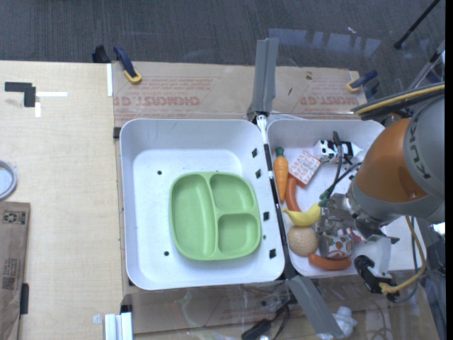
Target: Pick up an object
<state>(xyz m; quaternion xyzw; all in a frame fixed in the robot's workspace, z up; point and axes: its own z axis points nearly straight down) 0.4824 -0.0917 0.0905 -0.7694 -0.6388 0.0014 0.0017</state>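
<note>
Two white bins sit side by side on the desk. The left bin (134,190) carries a green tray (214,214) with three compartments, lying near the bin's middle and slightly toward its right wall.

The right bin (283,129) holds the loose things, crowded along its left wall. A carrot (281,176) lies lengthwise by that wall, green tip toward the far edge. Just beside it is a small red-and-white packet (304,166), and past that, toward the far right, a black-and-white toy (327,149). A banana (303,214) lies below the carrot, with a round tan ball (302,241) just under it. A red sausage-like piece (329,263) rests along the bin's near edge.

The arm (396,168) reaches in from the right over this bin, orange band uppermost. The claw (333,234) is low among the things, just right of the banana and ball, above the red piece. Whether it is released or clenched cannot be told, as the wrist and cables cover it.
</note>
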